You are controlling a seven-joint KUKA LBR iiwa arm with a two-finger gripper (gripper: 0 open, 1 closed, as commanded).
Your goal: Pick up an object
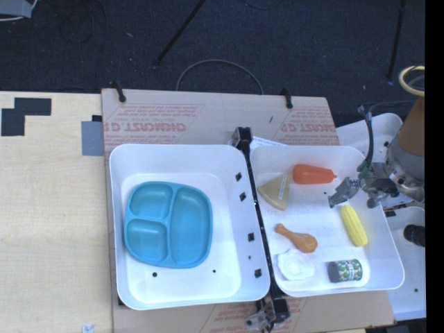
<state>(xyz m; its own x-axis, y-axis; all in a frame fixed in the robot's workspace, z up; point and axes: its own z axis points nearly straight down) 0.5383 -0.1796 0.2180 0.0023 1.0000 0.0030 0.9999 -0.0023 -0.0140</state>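
The right bin [388,272] holds several small items. An orange carrot [313,174] lies at the back, with a beige wedge [276,192] to its left. A brown drumstick [298,238], a white lump [296,265] and a small grey can [345,270] lie toward the front. A yellow corn cob [354,225] lies at the right. My gripper [361,193] hangs over the right bin's right side, just behind the corn cob and right of the carrot. It is open, and nothing sits between its fingers [341,191].
The left bin [229,165] holds a blue divided plate [168,224]. Both bins rest on a cardboard sheet [208,120]. A black clip [243,139] joins them at the back. A light wooden table [48,220] lies to the left.
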